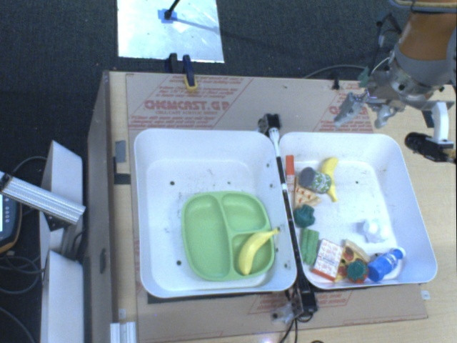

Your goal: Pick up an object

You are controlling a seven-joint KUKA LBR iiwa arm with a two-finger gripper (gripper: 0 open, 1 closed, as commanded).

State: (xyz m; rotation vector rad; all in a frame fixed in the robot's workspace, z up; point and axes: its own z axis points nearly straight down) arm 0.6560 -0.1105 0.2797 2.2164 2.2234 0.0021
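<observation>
Dark carpet floor under a bench topped with brown printed board [214,102]; a shiny sheet [170,20] lies on the floor beyond it. Two white bins side by side: left bin [153,163], right bin [389,156]. Arm [427,34] enters at upper right, orange band high above the bench. Gripper [363,109] hangs over the board just past the right bin's far rim, carrying nothing; whether it is apart or together I cannot tell. Left bin: green tray [211,238], banana [253,249] lying in its near-right compartment. Right bin: second banana [329,174] touching a grey lump [311,179], green pieces [308,234], printed card [326,259], blue bottle [385,263], clustered along left wall and near edge. Judgement: pick not begun; choice, descent, grasp, lift all remain.
</observation>
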